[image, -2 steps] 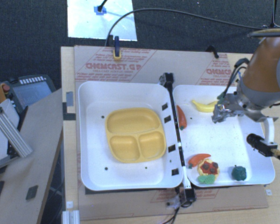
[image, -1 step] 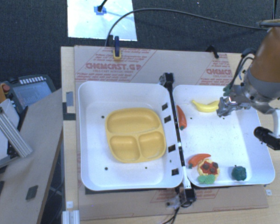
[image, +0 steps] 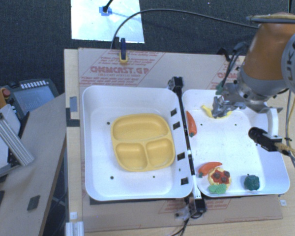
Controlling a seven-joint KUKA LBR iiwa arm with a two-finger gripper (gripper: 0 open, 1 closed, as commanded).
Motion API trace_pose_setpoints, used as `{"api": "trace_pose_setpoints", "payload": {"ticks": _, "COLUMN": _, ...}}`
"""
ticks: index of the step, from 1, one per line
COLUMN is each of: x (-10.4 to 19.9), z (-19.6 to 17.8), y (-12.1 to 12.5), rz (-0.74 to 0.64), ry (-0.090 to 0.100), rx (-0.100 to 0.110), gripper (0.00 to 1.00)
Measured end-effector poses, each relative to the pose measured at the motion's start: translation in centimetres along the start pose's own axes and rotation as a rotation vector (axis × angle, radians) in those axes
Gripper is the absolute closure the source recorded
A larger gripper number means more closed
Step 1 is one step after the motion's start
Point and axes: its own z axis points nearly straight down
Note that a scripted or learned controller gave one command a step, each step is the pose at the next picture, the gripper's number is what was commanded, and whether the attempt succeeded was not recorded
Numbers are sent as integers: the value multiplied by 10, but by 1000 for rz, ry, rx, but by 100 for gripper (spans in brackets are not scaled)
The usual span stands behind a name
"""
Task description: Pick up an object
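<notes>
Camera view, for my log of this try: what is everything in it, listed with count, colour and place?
left bin: one, white, left on the bench
right bin: one, white, beside the left bin
divided tray: one, yellow, in the left bin
long pepper: one, red, right bin, by its left wall
curved piece: one, yellow, right bin, far end, beside the tool
small pepper: one, red-orange, right bin, near end
mixed food toy: one, yellow, red and green, next to the small pepper
lumpy piece: one, dark green, right bin, near right corner
pendant: one, grey, left of the bench
arm: one, grey with orange band, from the right
tool: one, grey, over the right bin's far end
</notes>
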Motion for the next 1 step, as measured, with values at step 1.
{"api": "trace_pose_setpoints", "payload": {"ticks": 1, "x": 56, "z": 16, "y": 12, "rz": -1, "ry": 1, "rx": 3, "gripper": 100}}
